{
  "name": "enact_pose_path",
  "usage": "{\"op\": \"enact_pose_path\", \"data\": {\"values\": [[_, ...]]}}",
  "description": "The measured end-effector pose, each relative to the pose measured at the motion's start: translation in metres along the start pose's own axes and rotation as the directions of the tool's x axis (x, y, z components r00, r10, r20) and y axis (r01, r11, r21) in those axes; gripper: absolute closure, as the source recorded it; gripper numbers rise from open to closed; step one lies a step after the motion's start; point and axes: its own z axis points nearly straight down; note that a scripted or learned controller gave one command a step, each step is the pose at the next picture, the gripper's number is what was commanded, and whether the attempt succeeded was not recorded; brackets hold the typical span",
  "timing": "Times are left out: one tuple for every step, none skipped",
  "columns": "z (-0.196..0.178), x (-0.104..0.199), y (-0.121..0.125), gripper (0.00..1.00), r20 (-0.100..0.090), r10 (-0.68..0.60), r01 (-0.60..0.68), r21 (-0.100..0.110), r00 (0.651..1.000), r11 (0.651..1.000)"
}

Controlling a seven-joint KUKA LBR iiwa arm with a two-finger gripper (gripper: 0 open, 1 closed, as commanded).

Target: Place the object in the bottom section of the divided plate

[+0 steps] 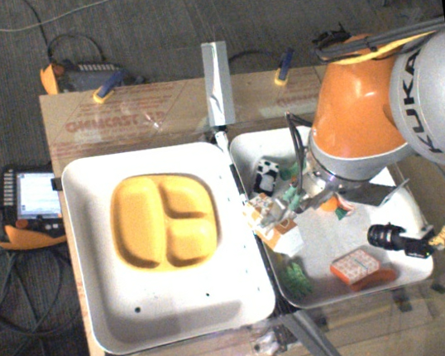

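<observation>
Tool over a cluster of small things in the right bin.
Camera view: whether the tool is apart or together cannot be told. A green piece and orange-and-white scraps lie right at the tool; which is the task's object, and how its long axis runs, cannot be told. The yellow divided plate sits in the left bin, well apart from the tool, its long compartment along the edge farthest from the tool.

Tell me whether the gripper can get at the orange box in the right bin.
Probably yes: the orange box lies uncovered on the right bin floor, apart from the green thing beside it, and the gripper hangs over the same bin.
</observation>
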Motion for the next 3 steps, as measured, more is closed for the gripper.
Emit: {"op": "enact_pose_path", "data": {"values": [[0.051, 0.026, 0.108, 1.00, 0.001, 0.205, -0.205, 0.003, 0.979, 0.979], [0.075, 0.011, 0.103, 1.00, 0.002, -0.041, 0.041, 0.003, 0.999, 0.999], [0.037, 0.064, 0.133, 1.00, 0.003, -0.174, 0.174, 0.001, 0.985, 0.985]]}}
